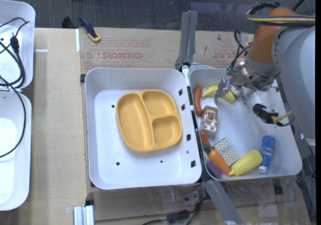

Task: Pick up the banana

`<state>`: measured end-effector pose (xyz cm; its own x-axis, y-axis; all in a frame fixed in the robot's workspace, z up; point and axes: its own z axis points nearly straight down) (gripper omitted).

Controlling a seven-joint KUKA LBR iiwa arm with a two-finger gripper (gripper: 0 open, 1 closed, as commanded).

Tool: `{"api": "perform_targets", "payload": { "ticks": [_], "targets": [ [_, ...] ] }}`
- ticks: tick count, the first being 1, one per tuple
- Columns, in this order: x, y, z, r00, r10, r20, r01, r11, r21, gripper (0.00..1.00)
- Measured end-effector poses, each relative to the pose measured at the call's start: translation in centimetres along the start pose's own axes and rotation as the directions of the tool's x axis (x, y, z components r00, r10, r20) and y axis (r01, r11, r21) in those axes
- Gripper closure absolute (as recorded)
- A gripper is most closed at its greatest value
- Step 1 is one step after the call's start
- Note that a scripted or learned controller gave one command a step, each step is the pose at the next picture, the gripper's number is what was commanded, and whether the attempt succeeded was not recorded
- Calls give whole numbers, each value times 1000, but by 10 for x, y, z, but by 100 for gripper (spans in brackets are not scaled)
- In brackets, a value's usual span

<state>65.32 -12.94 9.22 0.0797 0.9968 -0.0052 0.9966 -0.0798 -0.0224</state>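
Note:
The banana [216, 92] is small and yellow and lies in the far part of the right bin [286, 133], near the divider between the bins. My gripper [223, 87] is down low right at the banana, over its right half, and covers part of it. The grey arm with its orange band [266, 43] reaches in from the upper right. The arm hides how the gripper sits on the banana.
The right bin also holds a red sausage [198, 99], a small orange and white box [209, 120], a carrot [218, 158], a yellow bottle [246, 162] and a blue bottle [266, 152]. A yellow divided plate [149, 118] sits in the left bin [100, 158].

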Motion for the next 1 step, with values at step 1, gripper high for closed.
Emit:
{"api": "perform_targets", "payload": {
  "ticks": [1],
  "targets": [
    [-5,-4,-7,1000,2,8,-2,1000,15,100]
  ]
}}
